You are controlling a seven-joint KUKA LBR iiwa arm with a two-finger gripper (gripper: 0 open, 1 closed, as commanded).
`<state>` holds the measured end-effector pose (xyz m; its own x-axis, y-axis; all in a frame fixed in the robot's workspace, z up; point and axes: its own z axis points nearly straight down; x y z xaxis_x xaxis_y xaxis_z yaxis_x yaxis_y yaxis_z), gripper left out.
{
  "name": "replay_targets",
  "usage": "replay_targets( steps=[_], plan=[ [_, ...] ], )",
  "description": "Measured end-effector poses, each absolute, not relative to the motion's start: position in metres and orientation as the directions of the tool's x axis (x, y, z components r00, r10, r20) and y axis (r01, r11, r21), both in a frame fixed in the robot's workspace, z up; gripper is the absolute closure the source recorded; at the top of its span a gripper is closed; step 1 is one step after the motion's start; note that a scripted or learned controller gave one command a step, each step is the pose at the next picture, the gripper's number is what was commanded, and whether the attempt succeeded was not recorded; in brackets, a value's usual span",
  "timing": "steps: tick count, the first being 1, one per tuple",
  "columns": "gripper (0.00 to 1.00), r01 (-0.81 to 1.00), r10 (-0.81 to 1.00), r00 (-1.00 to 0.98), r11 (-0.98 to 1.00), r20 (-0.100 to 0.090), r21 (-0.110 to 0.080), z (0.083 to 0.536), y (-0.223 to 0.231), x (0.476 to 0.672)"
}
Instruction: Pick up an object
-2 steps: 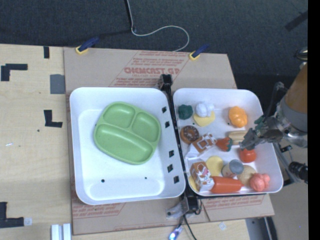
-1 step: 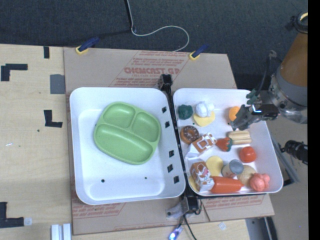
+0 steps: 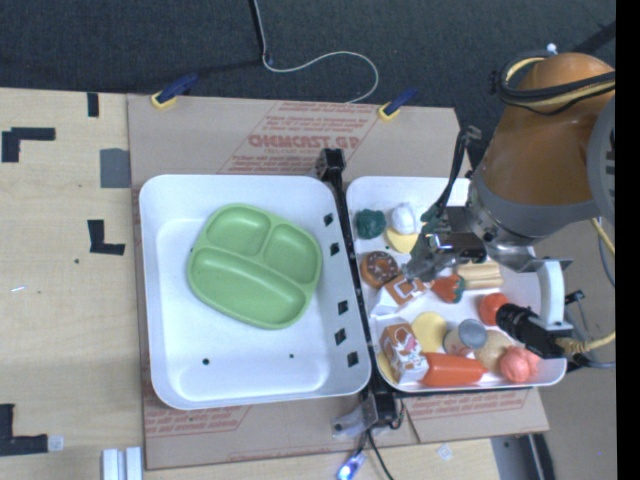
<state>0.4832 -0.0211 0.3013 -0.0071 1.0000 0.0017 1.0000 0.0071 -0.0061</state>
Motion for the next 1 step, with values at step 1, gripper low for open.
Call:
replay_targets(
  steps=[1],
  plan=[
    [1.0,1.0,1.0,-0.01,0.01,0.001,-0.003,0.2667,0.0662,0.5187]
  ],
)
